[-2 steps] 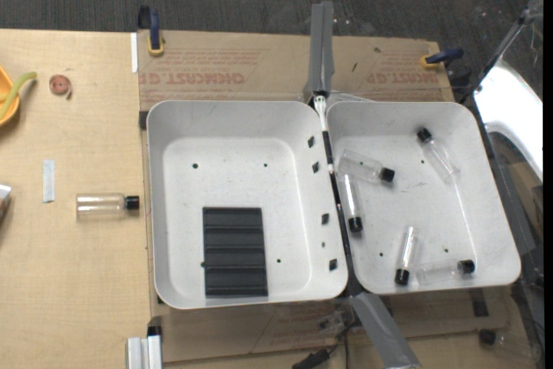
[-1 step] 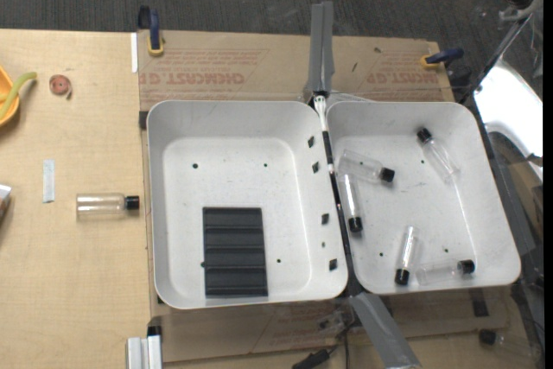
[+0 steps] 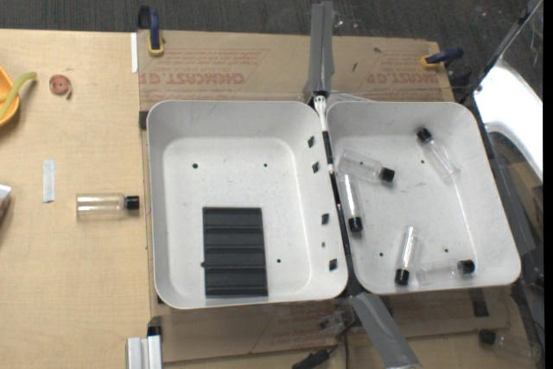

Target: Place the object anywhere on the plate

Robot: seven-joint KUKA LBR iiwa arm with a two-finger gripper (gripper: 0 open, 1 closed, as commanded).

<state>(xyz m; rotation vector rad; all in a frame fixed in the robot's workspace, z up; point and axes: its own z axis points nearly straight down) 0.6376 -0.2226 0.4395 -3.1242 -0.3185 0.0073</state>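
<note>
- Since both bins sit side by side on a cardboard sheet (image 3: 259, 69), we read the scene from the big pieces down: the left bin (image 3: 173, 186) bears the target, the right bin (image 3: 484, 212) bears the stock.
- Lying flat on the left bin's floor, toward its near edge, we see the black ribbed plate (image 3: 234, 252), with nothing on it yet.
- Scattered over the right bin's floor, well apart from the plate, are five clear vials with black caps, all lying on their sides: one near the divider (image 3: 350, 199), one just above it (image 3: 365, 168), one toward the far corner (image 3: 437, 154), one near the front (image 3: 405, 251) and one close beside that by the front wall (image 3: 442, 272).
- We judge any of these to be the object to move; the front vial lies free of the walls and looks easiest to reach.
- We expect a vial to be light, stiff, smooth and ready to roll, and breakable if it is glass.
- We would grip it across the middle of the barrel, squarely to its length, with gentle pressure.
- Outside the bins, a stouter clear bottle (image 3: 102, 204) lies on the wooden table (image 3: 78, 272).
</note>
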